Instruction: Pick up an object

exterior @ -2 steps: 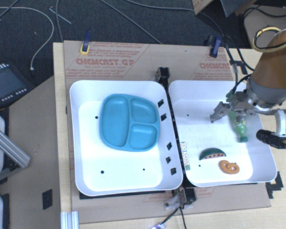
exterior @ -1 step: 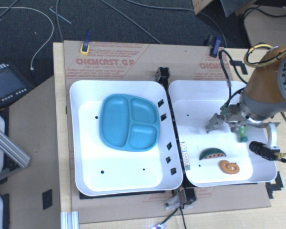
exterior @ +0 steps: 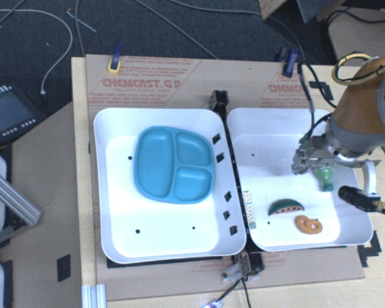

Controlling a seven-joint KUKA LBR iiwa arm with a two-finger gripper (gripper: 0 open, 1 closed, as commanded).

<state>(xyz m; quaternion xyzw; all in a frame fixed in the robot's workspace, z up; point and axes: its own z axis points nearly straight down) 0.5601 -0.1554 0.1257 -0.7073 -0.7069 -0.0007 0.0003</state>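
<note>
The gripper hangs low in the right bin, just beside a green object. I cannot tell its opening. The picking is not yet done; next it must center over 1 object.

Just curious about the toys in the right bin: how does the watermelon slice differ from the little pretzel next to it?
The watermelon slice is a half-moon, red with a green rind; the pretzel is a rounded, orange-brown twist. The slice looks a bit wider than the pretzel and lies farther from the bin's near rim. Both lie flat in the right bin, apart from the gripper.
</note>
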